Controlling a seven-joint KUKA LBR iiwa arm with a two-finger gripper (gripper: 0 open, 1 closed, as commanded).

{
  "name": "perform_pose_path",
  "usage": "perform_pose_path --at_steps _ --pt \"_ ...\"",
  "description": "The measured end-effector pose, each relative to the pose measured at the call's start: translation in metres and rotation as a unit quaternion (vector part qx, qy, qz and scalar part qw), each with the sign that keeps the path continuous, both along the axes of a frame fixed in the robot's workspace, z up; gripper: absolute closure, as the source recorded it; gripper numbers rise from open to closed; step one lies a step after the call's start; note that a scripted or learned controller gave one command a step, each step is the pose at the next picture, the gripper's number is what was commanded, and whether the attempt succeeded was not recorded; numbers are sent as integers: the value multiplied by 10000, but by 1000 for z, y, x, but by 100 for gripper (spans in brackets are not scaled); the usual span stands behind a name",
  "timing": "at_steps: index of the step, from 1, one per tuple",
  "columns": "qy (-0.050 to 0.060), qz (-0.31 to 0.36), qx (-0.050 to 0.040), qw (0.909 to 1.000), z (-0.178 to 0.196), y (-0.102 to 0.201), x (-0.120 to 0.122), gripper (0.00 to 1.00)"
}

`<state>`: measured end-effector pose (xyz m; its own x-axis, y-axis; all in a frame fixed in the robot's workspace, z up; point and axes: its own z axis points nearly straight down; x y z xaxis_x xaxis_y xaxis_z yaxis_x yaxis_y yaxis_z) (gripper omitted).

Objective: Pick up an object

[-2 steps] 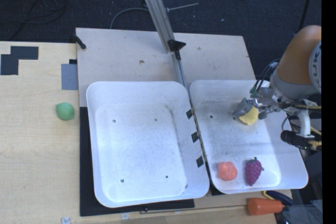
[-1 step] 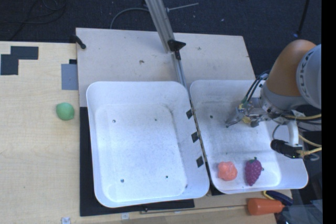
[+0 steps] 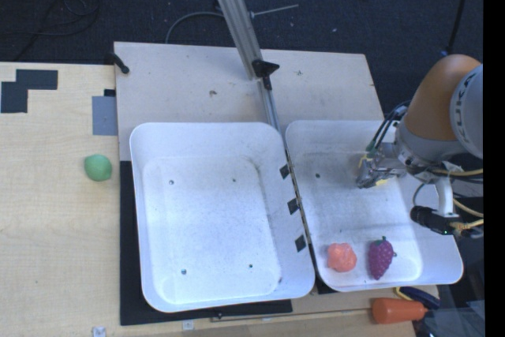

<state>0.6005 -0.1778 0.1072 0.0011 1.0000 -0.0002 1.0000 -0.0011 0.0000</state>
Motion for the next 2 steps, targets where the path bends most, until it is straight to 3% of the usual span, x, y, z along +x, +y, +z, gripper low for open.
perform_pose_path --at_steps 2 --pt "-22 5 -4 10000 121 3 -6 100"
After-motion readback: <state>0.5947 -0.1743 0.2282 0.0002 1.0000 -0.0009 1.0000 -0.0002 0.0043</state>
